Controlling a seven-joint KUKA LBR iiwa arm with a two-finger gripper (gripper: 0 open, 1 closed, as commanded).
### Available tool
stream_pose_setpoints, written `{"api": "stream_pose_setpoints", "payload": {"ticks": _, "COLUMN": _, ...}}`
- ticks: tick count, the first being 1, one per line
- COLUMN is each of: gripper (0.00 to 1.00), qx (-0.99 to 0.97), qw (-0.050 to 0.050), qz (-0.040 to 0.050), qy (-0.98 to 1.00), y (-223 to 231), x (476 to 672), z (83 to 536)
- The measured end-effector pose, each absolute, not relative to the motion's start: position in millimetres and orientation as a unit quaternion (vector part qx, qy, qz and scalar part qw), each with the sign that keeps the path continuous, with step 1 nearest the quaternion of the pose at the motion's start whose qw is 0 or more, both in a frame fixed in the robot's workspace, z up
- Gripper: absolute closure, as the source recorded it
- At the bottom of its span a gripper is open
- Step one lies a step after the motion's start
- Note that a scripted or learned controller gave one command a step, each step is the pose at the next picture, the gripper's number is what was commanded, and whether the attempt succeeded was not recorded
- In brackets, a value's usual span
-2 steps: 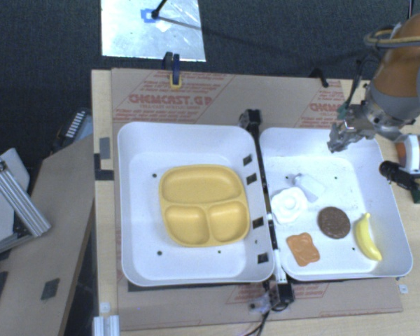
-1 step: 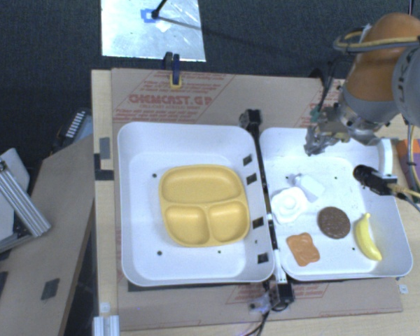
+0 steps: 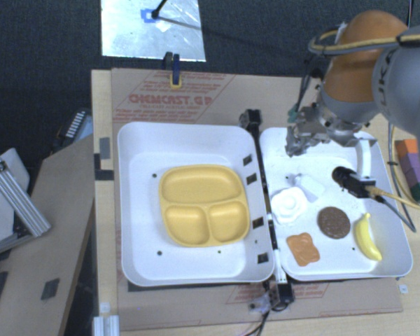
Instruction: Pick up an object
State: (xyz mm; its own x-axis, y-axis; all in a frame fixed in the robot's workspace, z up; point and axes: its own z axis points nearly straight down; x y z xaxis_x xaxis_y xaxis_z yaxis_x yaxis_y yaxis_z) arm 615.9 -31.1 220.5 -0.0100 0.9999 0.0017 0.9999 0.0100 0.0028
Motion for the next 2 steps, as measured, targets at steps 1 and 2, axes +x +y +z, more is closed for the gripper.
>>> {"api": "stream_pose_setpoints", "payload": {"ticks": 1, "gripper": 1.00, "qx": 0.703, "qw": 0.000, "qz": 0.0016, "qy": 0.711, "y": 19, "x": 616.2, "z": 230}}
{"api": "stream_pose_setpoints", "payload": {"ticks": 2, "gripper": 1.00, "qx": 0.704, "qw": -0.001, "qz": 0.0005, "qy": 0.710, "y": 67, "x": 601.7, "z": 228}}
